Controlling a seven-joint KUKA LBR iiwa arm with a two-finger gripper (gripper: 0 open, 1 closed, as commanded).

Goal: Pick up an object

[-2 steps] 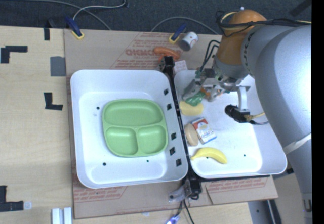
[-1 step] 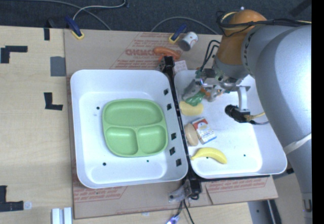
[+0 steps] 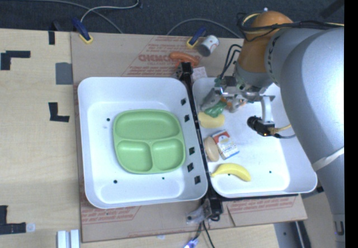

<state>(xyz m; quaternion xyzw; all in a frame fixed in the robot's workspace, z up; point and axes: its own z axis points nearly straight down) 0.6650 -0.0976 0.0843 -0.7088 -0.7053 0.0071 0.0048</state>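
The right bin [image 3: 279,157] holds several small objects. A yellow banana [image 3: 232,171] lies near its front edge. A tan bread roll [image 3: 211,149] and a red and white carton [image 3: 225,144] sit side by side above the banana. A pale yellow piece [image 3: 210,121] and a green item [image 3: 213,110] lie by the bin's left wall. My gripper [image 3: 225,97] is low over the back left part of this bin, right at the green item. The wrist hides where the gripper meets the green item.
The left bin [image 3: 95,101] holds a green divided plate [image 3: 149,140]. The grey arm [image 3: 313,84] covers the right bin's back right corner. An orange sausage-shaped item [image 3: 184,57] and a small grey cylinder [image 3: 208,45] lie on the cardboard behind the bins.
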